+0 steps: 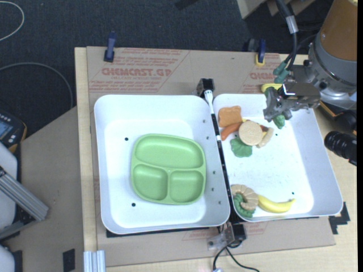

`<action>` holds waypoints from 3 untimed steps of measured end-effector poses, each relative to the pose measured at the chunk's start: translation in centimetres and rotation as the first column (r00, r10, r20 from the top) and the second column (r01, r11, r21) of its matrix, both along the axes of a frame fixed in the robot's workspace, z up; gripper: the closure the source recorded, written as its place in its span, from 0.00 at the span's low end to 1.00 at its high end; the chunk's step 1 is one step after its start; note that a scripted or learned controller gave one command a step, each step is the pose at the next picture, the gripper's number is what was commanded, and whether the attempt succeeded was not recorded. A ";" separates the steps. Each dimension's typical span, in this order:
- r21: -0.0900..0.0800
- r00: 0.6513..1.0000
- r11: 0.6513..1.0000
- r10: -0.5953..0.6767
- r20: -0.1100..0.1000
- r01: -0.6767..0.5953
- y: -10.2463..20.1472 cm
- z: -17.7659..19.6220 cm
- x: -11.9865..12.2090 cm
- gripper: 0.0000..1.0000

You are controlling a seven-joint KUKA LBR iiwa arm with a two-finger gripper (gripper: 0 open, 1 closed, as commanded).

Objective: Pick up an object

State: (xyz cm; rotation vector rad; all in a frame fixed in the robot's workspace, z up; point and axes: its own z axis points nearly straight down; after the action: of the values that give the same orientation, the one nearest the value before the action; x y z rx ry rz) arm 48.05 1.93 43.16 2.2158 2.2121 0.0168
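White bins sit side by side on the desk (85, 152). The left bin (108, 152) holds a green plate (168, 169). The claw (276, 111) hangs over the right bin (306, 169); I cannot tell its grip. A round cookie (250, 133) lies just beside it, a banana (275, 205) well apart.

- We're seeing two white bins: left bin (108, 152) and right bin (317, 169).
- We're counting one green divided plate (168, 168).
- One banana (275, 205).
- One round cracker-looking thing (250, 133).
- One orange piece (229, 117).
- Two blue clamps (109, 48) (261, 52).
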 end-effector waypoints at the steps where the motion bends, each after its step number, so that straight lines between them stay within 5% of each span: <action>1: -0.002 1.000 1.000 -0.004 -0.026 0.004 -4.3 -10.6 -0.3 1.00; 2: -0.001 1.000 1.000 0.003 -0.013 -0.003 -4.1 -9.0 -0.1 1.00; 3: 0.002 1.000 1.000 0.012 -0.009 -0.011 4.1 -5.6 -0.1 1.00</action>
State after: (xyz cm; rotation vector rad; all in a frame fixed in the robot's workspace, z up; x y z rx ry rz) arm 47.97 6.04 37.55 2.2088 2.2306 0.0090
